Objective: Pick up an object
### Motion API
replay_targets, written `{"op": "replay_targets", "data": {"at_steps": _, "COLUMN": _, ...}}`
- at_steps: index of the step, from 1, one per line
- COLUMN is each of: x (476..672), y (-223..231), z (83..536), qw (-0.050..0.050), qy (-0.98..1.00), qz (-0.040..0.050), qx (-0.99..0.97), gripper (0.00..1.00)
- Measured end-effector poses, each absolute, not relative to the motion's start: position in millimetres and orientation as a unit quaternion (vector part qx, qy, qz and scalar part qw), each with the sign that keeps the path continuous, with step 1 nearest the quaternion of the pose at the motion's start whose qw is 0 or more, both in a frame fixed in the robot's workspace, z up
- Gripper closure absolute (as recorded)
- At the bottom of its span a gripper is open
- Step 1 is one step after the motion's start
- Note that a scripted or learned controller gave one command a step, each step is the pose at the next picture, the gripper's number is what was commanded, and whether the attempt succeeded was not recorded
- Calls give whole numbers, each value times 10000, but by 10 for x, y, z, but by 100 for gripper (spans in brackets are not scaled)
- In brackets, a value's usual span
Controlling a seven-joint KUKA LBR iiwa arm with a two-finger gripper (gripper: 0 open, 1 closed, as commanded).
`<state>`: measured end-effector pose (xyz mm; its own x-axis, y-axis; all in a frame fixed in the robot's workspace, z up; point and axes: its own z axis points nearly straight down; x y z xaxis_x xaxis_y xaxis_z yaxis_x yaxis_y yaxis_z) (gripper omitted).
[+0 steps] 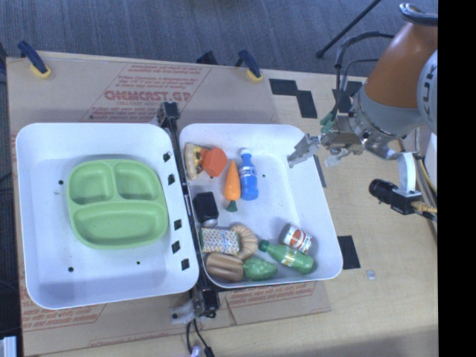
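1. Gripper [300, 155] sits over the right edge of the right bin [316, 207], near its upper right corner; arm [394, 73] comes in from the right
2. Fingers look slightly apart with nothing between them; hard to be sure at this size
3. Left bin [37, 222] holds a green divided plate [117, 201], lying flat
4. Right bin, top left: blue bottle [248, 175] just beside a carrot [233, 184], an orange-red piece [215, 161] to their left
5. Mid left wall: small black block [205, 205]
6. Bottom of right bin: green bottle [288, 256], a small can [296, 239] just above it, a bread roll [224, 265] and a green vegetable [259, 268] at the lower edge
7. All items are well apart from the gripper
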<state>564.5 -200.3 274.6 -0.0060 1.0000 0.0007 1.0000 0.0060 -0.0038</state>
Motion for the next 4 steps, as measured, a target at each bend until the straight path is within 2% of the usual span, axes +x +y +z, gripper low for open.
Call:
{"op": "replay_targets", "data": {"at_steps": 1, "x": 5547, "y": -1423, "z": 1418, "qw": 24, "qy": -7604, "qz": 16, "qx": -6495, "gripper": 0}}
{"op": "replay_targets", "data": {"at_steps": 2, "x": 6011, "y": -1150, "z": 1036, "qw": -117, "qy": -8308, "qz": 10, "qx": -5564, "gripper": 0}}
{"op": "replay_targets", "data": {"at_steps": 3, "x": 6166, "y": -1028, "z": 921, "qw": 5, "qy": -6956, "qz": 14, "qx": -7184, "gripper": 0}}
{"op": "replay_targets", "data": {"at_steps": 4, "x": 6165, "y": -1019, "z": 1016, "qw": 22, "qy": -6974, "qz": 19, "qx": -7166, "gripper": 100}}
